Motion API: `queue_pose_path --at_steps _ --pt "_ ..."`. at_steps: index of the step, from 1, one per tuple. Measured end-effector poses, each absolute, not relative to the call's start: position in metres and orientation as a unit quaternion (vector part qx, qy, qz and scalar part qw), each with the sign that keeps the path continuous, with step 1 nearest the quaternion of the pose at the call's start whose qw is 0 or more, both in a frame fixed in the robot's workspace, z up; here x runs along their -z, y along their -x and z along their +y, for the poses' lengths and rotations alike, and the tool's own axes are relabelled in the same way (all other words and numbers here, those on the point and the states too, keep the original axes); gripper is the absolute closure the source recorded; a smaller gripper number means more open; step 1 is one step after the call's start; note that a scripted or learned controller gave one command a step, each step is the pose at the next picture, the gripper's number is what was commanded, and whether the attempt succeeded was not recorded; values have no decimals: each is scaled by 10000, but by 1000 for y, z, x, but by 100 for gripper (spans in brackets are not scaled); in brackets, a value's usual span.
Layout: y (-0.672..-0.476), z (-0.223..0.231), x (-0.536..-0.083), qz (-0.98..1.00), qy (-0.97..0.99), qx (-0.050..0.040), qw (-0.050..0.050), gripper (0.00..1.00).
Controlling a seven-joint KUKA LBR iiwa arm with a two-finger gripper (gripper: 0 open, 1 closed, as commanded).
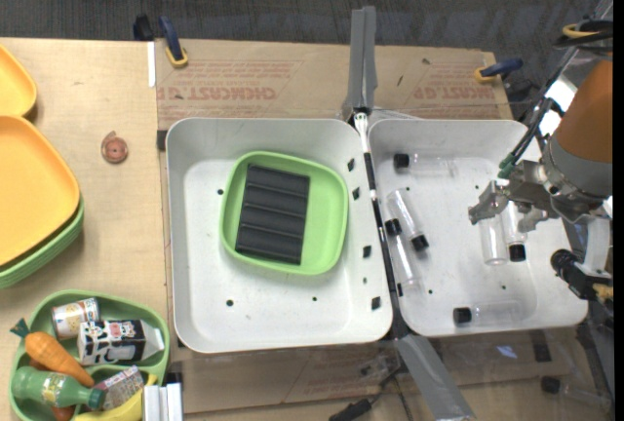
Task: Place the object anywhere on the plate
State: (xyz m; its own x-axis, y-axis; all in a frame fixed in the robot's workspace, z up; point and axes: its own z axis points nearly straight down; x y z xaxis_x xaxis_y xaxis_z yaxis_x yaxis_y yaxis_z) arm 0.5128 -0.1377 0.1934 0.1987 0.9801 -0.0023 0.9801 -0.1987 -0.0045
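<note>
A green square plate (335, 187) lies in the left bin (200, 297) and carries a black ribbed block (272, 212). In the right bin (444, 278) lie several clear vials with black caps: one near the divider (401, 211), one at the back (431, 162), one at the front (487, 314). My gripper (505, 217) hangs over the right bin's right side, open, its fingers straddling the upper end of another clear vial (496, 245) whose black cap (517, 253) points toward the front right. That vial seems to rest on the bin floor.
Stacked yellow plates (29, 190) sit on the bench at far left. A green bowl of toy food (83, 351) stands at the front left. Clamps (174, 49) (495, 71) hold the cardboard behind the bins. A grey bar (363, 58) runs above the divider.
</note>
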Motion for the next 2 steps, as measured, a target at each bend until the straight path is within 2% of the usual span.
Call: queue_pose_path --at_steps 1,2 --pt "-513 -138 -194 -6328 7743 -21 9 0" --pt "-478 -153 -233 -5988 8009 -15 3 0"
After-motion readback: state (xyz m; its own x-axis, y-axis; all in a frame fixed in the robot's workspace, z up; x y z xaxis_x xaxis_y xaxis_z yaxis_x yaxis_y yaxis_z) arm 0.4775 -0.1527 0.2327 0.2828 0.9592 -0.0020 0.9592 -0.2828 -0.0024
